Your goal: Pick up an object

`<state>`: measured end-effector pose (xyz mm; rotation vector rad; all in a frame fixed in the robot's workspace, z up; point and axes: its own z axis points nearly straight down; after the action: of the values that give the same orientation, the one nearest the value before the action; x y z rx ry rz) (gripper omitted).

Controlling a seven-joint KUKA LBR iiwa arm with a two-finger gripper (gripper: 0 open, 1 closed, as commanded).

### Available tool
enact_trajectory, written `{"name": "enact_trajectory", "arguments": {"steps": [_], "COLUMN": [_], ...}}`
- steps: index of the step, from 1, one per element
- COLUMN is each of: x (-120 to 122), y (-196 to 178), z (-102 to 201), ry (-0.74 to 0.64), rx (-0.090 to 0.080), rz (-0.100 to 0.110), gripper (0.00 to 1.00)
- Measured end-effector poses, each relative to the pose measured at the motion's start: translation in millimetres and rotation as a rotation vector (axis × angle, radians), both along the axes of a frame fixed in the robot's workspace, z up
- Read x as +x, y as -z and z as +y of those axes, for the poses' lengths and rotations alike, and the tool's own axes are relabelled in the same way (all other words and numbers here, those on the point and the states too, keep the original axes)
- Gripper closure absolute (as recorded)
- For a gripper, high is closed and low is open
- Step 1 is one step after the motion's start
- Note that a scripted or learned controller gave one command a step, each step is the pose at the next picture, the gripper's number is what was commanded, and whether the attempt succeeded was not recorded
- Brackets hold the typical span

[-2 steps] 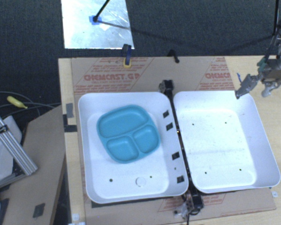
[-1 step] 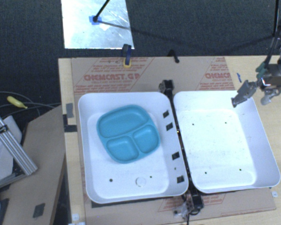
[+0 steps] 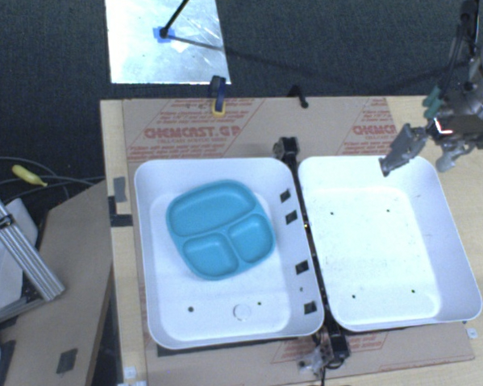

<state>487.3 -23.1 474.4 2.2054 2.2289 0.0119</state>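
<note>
The bench [image 3: 127,315] carries a brown cardboard sheet [image 3: 335,123] with red print. On this sheet two shallow white bins stand side by side, the left bin [image 3: 152,257] and the right bin [image 3: 446,242], touching in the middle.

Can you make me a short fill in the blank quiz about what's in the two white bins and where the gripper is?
1. The blue divided plate lies in the ____ bin.
2. The plate has ____ compartments.
3. The gripper hangs over the far edge of the ____ bin.
4. The gripper's fingers are spread with ____ between them.

Missing words: left; three; right; nothing
</note>
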Motion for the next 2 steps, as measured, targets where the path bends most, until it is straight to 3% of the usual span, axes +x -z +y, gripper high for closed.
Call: {"name": "enact_trajectory", "arguments": {"steps": [2], "x": [-1], "y": [64], "z": [169], "ry": [-0.001], "rx": [0.001], "rz": [0.011], "gripper": [0.0]}}
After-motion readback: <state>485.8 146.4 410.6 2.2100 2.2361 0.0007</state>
